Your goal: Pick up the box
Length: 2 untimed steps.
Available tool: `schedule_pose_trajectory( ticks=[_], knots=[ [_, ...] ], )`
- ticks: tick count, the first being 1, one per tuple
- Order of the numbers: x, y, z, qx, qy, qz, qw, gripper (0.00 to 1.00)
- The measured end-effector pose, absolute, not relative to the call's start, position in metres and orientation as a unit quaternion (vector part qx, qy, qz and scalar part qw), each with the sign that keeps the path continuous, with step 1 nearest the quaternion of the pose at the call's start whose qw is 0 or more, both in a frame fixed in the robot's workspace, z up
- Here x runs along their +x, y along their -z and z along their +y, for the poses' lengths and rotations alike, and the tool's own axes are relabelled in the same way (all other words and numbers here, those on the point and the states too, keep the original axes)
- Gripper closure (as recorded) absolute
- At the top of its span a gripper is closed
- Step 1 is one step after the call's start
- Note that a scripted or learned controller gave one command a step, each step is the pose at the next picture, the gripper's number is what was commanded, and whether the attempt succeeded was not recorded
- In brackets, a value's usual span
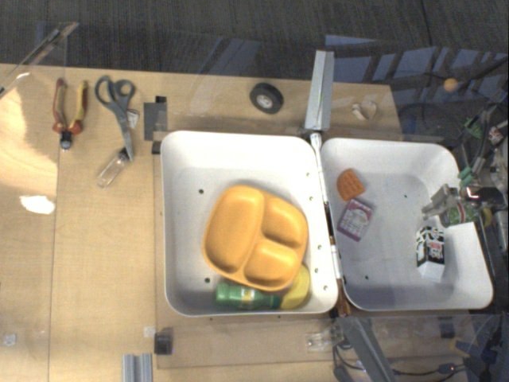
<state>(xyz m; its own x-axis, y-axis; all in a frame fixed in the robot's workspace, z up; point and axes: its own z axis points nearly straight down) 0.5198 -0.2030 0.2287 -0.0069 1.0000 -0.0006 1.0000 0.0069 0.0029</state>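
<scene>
Here box (432, 249) black-and-white patterned, upright, below gripper (448, 205).

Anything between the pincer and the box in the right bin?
Nothing visible. The pincer sits just above the black-and-white box near the right bin's right wall. The purple packet and orange item lie well to the left.
</scene>
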Motion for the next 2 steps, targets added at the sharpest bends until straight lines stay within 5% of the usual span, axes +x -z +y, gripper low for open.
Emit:
schedule_pose_trajectory(
  ticks=[1,2],
  knots=[
    [0.56,-0.113,-0.129,0.72,-0.0009,0.694,0.001,0.0],
    [0.573,-0.099,-0.102,0.762,-0.0066,0.647,0.012,0.0]
  ],
)
